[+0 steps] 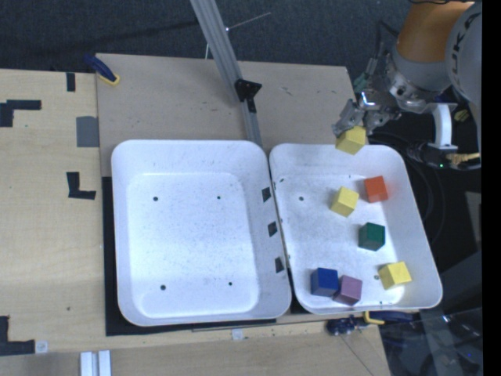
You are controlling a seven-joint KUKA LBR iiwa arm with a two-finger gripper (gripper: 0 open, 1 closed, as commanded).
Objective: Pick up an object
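My gripper (pixel 354 128) hangs above the far edge of the right bin (pixel 305 171), shut on a yellow cube (pixel 351 140) that sits between its fingers, lifted off the bin floor. Loose in the right bin lie another yellow cube (pixel 344 201), an orange cube (pixel 376 188), a dark green cube (pixel 372 236), a third yellow cube (pixel 395 274), a blue cube (pixel 324 280) and a purple-pink cube (pixel 349 289).
The left bin (pixel 188 225) stands beside the right one, their rims meeting in the middle. A slanted metal bar (pixel 223 41) rises behind the bins. The grey arm with its orange band (pixel 430 22) reaches in from the top right.
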